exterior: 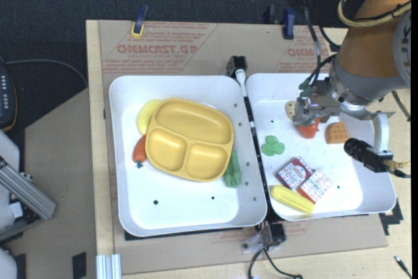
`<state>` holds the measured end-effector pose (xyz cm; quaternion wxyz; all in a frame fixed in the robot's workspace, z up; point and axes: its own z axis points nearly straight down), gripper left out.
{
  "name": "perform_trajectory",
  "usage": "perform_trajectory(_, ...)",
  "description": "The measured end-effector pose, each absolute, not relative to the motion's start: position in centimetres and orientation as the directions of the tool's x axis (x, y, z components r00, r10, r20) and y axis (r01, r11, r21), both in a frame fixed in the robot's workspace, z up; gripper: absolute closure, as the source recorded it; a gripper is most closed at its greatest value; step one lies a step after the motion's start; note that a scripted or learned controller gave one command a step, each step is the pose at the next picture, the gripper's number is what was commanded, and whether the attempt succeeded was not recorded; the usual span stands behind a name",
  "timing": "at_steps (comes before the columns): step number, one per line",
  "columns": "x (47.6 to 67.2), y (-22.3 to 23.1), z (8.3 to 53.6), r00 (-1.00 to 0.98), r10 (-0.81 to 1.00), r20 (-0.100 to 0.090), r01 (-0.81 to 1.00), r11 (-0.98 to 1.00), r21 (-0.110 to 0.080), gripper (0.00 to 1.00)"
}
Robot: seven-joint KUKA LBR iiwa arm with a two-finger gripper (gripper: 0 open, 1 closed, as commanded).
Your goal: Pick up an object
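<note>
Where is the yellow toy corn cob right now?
The yellow toy corn cob lies in the right-hand white bin, near its front edge, just below the two red-and-white packets.

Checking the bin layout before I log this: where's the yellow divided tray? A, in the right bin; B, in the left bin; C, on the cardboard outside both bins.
B: the tray lies in the left bin, with a carrot at its left edge.
</note>
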<state>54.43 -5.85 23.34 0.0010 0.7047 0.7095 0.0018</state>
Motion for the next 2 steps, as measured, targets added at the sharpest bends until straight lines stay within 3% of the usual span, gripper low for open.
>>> perform_trajectory(2, 60.7, 3.4, 21.9, -0.006, 1.0, 0.001, 1.0, 0.006, 0.004, 1.0)
